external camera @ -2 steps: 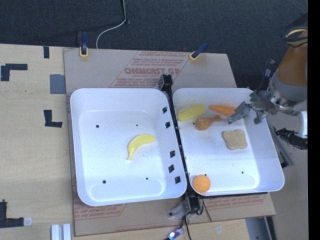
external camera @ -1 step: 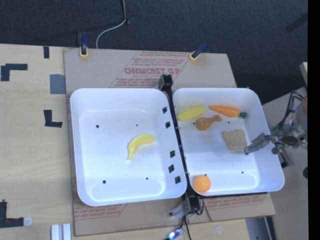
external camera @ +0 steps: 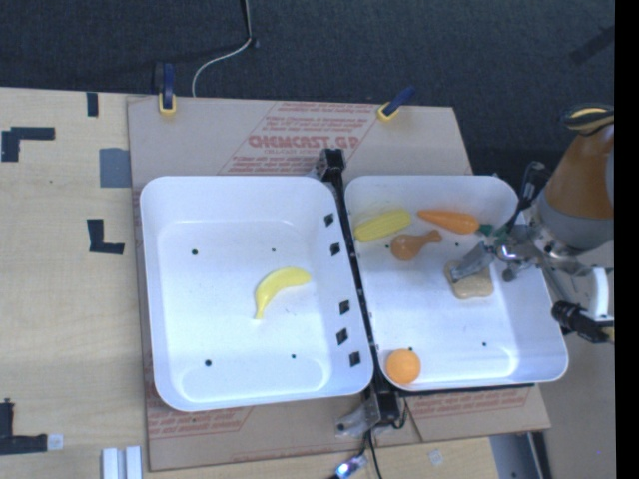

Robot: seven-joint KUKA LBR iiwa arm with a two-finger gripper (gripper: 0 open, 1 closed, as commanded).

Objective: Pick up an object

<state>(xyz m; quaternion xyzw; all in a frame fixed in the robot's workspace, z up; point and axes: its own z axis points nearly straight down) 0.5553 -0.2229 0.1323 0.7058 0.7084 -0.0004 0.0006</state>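
Note:
The right bin (external camera: pixel 519 362) holds a yellow corn cob (external camera: pixel 381 226), a brown drumstick (external camera: pixel 412 243), an orange carrot (external camera: pixel 450 221), a tan bread piece (external camera: pixel 472 286) and an orange ball (external camera: pixel 402 366). A yellow banana (external camera: pixel 277 287) lies in the left bin (external camera: pixel 170 297). My gripper (external camera: pixel 465 269) reaches in from the right, low in the right bin, its tip right at the upper edge of the bread piece. The carrot lies just behind the wrist.
A black divider clip strip (external camera: pixel 344 267) runs between the two bins. Both bins sit on a cardboard sheet (external camera: pixel 300 138) held by clamps at the back. A white cable (external camera: pixel 225 53) trails off the back edge.

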